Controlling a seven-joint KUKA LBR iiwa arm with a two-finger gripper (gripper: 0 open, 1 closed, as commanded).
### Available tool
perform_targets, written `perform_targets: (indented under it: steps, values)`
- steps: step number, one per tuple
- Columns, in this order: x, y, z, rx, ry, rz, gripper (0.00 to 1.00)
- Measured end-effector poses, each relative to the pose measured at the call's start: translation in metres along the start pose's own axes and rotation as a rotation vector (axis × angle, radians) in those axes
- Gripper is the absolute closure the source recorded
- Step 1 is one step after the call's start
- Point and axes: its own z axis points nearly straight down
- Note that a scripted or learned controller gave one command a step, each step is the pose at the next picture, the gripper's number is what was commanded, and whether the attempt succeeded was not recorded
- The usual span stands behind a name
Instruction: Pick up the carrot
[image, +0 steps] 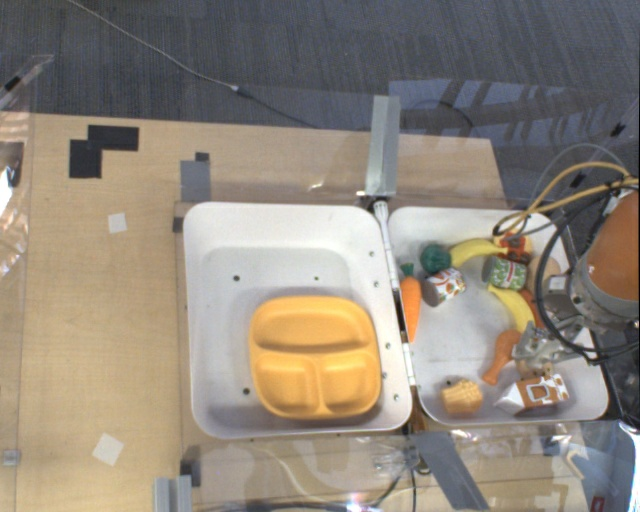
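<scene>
Carrot (410, 307) seen at left wall of right bin (590, 405); hand (537, 347) near drumstick (499, 356), finger state can't be told.

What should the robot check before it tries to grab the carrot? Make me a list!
1. Carrot in view: ok, it lies in the right bin, along the left wall.
2. Room around the carrot: not ok, the wall is right beside it and a small can sits close.
3. Gripper over the carrot: not ok, it is at the far right side, near the banana and a chicken drumstick.
4. Gripper holding nothing: cannot tell.
5. Yellow plate out of the way: ok, it is in the left bin.
</scene>
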Motion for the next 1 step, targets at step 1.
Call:
perform_targets:
  steps: [1]
  values:
    - [-0.0024, -0.0023, -0.0194, 0.000, -0.001, -0.099, 1.00]
